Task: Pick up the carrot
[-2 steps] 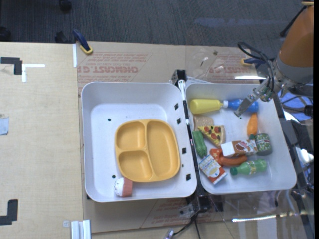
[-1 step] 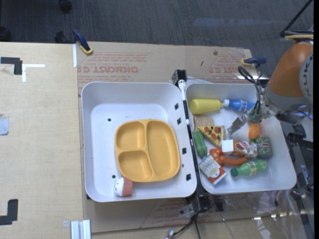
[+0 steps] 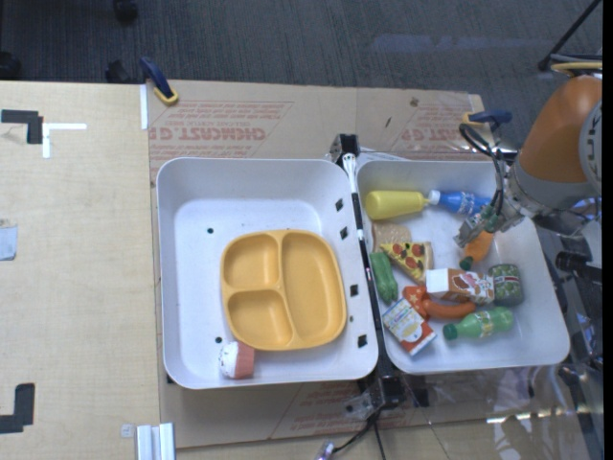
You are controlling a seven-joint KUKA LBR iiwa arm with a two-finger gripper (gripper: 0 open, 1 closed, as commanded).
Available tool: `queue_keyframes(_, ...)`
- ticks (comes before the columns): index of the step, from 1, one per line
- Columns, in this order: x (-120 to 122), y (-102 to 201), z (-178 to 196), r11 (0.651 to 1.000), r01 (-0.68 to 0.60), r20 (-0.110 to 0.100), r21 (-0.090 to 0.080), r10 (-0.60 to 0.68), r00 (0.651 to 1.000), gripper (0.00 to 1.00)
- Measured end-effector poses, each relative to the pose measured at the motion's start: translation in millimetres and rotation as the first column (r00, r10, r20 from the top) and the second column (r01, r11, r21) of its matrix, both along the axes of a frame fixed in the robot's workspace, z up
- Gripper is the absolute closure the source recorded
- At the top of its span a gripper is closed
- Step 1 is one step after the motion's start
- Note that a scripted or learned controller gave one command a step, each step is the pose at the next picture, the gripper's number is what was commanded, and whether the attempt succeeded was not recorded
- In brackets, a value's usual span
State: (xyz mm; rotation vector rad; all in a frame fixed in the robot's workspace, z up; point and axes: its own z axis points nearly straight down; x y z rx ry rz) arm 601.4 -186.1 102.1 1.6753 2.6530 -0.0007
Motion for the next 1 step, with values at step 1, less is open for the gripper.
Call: queue_keyframes(1,33.9,63.1,72.2,0.992,0.128,-0.001,0.001,-0.128,0.992,1.0)
